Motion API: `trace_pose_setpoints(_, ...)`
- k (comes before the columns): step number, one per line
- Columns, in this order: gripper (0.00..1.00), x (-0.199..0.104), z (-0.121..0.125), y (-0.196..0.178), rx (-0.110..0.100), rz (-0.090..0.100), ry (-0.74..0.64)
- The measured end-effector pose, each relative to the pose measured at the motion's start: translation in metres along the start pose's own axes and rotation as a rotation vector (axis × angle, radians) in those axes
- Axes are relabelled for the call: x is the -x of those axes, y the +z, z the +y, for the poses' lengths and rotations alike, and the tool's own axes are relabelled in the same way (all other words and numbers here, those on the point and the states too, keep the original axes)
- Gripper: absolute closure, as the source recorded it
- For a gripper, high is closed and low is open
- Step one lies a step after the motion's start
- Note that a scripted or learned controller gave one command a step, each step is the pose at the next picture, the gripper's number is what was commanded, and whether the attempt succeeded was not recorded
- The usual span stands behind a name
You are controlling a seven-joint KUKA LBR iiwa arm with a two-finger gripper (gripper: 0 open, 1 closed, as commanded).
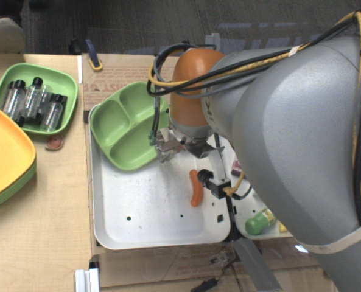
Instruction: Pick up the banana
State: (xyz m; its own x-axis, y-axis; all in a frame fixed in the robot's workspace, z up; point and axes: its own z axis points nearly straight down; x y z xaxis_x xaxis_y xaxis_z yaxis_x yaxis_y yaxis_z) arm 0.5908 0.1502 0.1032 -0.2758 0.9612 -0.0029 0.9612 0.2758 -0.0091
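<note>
The grey two-finger gripper (pixel 164 148) hangs low over the rim of the green plastic divided tray (pixel 122 132) in the left white bin (pixel 150 224); I can't tell whether it is open or closed. A yellow sliver (pixel 282 227) under the arm in the right bin may be the banana. If so, it's probably light, soft and easily bruised, and best taken gently across the middle.
</note>
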Motion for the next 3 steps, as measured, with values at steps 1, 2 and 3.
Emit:
trace_pose_setpoints(1,1.0,0.013,-0.04,-0.163,0.006,0.001,0.109)
trace_pose_setpoints(2,1.0,-0.06,-0.052,-0.068,0.003,0.001,0.226)
trace_pose_setpoints(3,1.0,-0.008,-0.02,-0.001,0.004,0.001,0.141)
